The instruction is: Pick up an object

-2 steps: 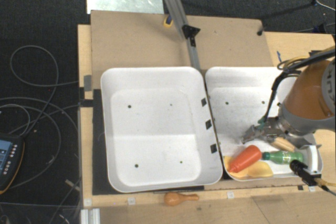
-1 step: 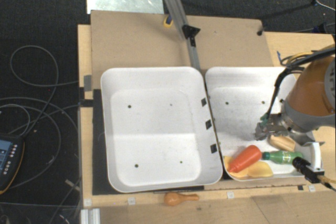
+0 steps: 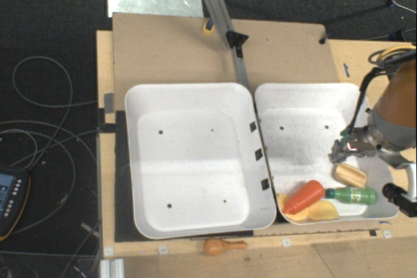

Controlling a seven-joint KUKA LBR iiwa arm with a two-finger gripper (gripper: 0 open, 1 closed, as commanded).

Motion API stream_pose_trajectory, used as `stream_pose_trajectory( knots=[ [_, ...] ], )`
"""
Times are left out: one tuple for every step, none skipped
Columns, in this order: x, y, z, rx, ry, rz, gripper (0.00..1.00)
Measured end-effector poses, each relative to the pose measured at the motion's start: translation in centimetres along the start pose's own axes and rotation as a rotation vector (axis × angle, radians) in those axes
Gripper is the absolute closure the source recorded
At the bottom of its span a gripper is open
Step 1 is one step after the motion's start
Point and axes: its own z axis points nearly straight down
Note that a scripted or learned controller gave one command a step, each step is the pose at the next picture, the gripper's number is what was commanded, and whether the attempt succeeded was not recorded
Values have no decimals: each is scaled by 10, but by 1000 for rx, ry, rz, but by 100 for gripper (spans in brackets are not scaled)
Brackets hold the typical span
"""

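The hand [image 3: 342, 150] hangs at 3 o'clock in the right bin [image 3: 296, 101], low over its floor; whether it is open or closed I cannot tell. Just beside it at 5 o'clock lies a tan roll [image 3: 350, 174]. Below that sit a green bottle [image 3: 352, 194], an orange carrot [image 3: 303, 196] and a yellow piece [image 3: 320, 211]. A tan pear [image 3: 223, 245] rests on the tabletop [image 3: 169, 49] at 6 o'clock.
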Motion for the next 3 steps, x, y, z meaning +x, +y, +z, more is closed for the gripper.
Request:
stream_pose_trajectory(
  knots=[
    [3, -7, -57, 0, 0, -3, 100],
    [2, -5, -80, 3, 1, -4, 100],
    [50, 8, -68, 7, 4, -7, 100]
  ],
)
